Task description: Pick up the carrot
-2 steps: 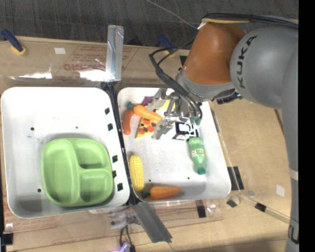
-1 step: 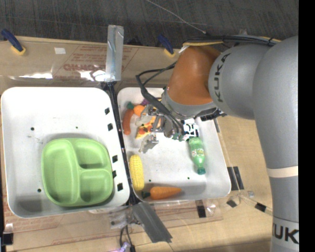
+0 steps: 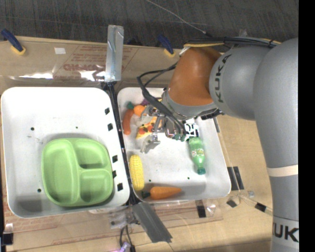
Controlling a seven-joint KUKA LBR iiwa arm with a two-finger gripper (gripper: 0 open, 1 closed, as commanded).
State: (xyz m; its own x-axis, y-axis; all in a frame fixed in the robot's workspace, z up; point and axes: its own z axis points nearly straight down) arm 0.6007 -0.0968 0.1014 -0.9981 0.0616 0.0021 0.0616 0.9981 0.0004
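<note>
Your pincer point(image 3: 153, 135) hangs low over the upper middle of the right bin point(image 3: 216, 180), its metal fingers mixed in with a small heap of toys, and you cannot tell from here whether they are apart or together, or whether anything sits between them. The carrot point(image 3: 165, 192) you want lies well away from it, flat on its side along the near wall of that same bin: a smooth, tapering orange shape with its point to the right, just beside the lower end of the corn cob point(image 3: 137, 171).

Count what is in the right bin: one carrot, one knobbly yellow corn cob lying lengthwise against the left wall, one glossy green bottle point(image 3: 197, 153) on its side toward the right, and the cluster of orange, red and yellow plastic pieces point(image 3: 137, 119) in the upper left corner, too tangled to number.

The left bin point(image 3: 21, 109) holds one thing, a matte light-green plate point(image 3: 77, 170) with rounded corners and three compartments.

There are two shallow white bins, side by side on the brown bench point(image 3: 247, 140).

Your arm comes in from the right, its thick grey link bent down, the orange band point(image 3: 194, 77) sitting directly above the wrist.
</note>
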